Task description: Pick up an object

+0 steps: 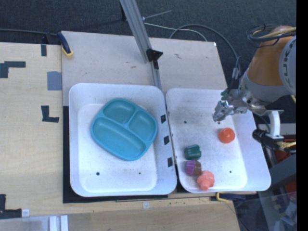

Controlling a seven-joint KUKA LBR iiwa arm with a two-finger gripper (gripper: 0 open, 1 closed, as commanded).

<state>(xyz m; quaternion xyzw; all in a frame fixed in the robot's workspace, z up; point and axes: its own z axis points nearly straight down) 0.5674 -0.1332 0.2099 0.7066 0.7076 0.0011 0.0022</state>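
Orange rounded object just below metallic fingers, their spread impossible to tell.

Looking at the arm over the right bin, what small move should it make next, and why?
Probably shift the gripper slightly toward the orange toy and lower. It hangs just beside that toy, with nothing between its fingertips; the other toys lie farther away.

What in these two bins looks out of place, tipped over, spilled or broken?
Nothing stands out. The blue divided plate lies flat in the left bin, turned at a slant to its walls. In the right bin the orange piece, green piece, purple piece and pink piece sit intact.
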